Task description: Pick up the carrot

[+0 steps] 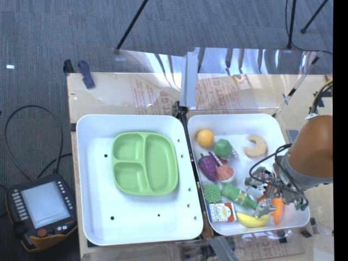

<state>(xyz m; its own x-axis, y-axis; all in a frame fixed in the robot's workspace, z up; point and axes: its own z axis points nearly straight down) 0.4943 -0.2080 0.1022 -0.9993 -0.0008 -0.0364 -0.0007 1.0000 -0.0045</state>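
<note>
Gripper (273, 199) low in right bin (272, 121), clamped on carrot (278, 210). Carrot small, orange, tapered, hanging upright between fingers, tip down. Banana (252, 220) just left below, green bottle (237, 195) further left.

A green divided plate (145, 163) is seen in the left white bin (92, 211) on the desk (125, 94). In the right white bin (272, 121), an orange (205, 138) is placed nearest that plate; a green round fruit (223, 148) and a croissant (256, 145) are found beyond the orange. Purple grapes (208, 167) lie below the orange, with a small carton (221, 212) and a banana (252, 220) lower still. A control tablet (41, 206) rests on the floor, left of the plate.
</note>
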